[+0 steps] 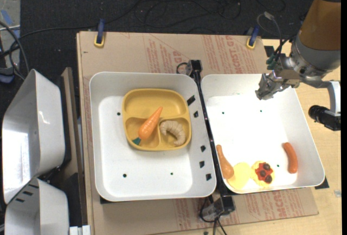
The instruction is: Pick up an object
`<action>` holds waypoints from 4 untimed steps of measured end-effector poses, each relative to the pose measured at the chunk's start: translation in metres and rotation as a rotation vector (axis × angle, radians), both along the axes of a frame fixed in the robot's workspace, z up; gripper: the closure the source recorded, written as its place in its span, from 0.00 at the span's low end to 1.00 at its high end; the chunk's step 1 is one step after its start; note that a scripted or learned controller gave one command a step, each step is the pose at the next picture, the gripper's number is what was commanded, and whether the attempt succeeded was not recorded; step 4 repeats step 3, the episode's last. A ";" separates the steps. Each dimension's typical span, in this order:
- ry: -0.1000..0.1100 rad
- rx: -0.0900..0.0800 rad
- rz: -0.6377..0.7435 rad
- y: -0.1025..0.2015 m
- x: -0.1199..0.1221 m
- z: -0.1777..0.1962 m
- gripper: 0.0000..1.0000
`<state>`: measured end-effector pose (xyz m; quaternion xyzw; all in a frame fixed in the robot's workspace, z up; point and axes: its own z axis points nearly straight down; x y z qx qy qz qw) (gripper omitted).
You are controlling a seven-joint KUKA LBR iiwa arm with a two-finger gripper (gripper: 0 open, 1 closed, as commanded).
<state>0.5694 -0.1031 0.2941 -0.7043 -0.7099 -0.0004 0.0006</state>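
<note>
My gripper [267, 90] hangs over the far edge of the right bin [255, 120], with nothing visible between its fingers. Along that bin's near side lie an orange drumstick-shaped toy [224, 162], a yellow piece with a red, dark-dotted top [262, 172] and an orange sausage [291, 157]. The left bin [108, 136] bears a yellow divided plate [133, 101] with a carrot [150, 123] and a pale shrimp-like toy [173, 131] in its compartments.
Both bins rest on a brown board [162, 50] held by yellow clamps [98, 40] at the back. Cables cross the dark floor behind. White containers [30, 131] stand at the far left. A black part [322, 116] juts in at the right.
</note>
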 end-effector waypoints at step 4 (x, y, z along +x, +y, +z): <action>0.001 0.000 0.001 0.154 -0.005 -0.041 1.00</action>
